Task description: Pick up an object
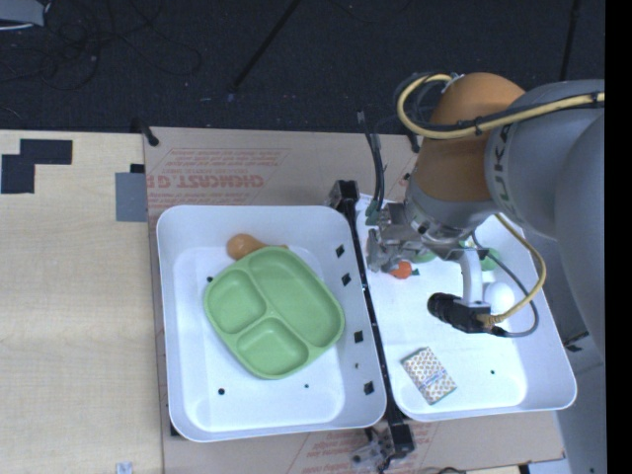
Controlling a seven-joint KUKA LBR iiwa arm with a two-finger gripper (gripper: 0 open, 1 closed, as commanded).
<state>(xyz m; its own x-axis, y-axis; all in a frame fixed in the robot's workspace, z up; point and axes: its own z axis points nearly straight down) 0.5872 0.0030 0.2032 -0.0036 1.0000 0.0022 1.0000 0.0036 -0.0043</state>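
My gripper [391,253] is low in the right bin [533,393], near its far left corner. A small orange-red thing [400,272] lies right at the gripper's tip; I cannot tell whether it is gripped. A green thing [491,258] and a white rounded thing [502,295] peek out from under the arm to the right. Near the bin's front lies a small patterned box [429,374], well apart from the gripper.
The left bin [188,383] holds a green divided plate [274,311] with an orange rounded thing [244,246] behind its far edge. The wall between the bins [360,314] runs just left of the gripper. The arm covers the right bin's far side.
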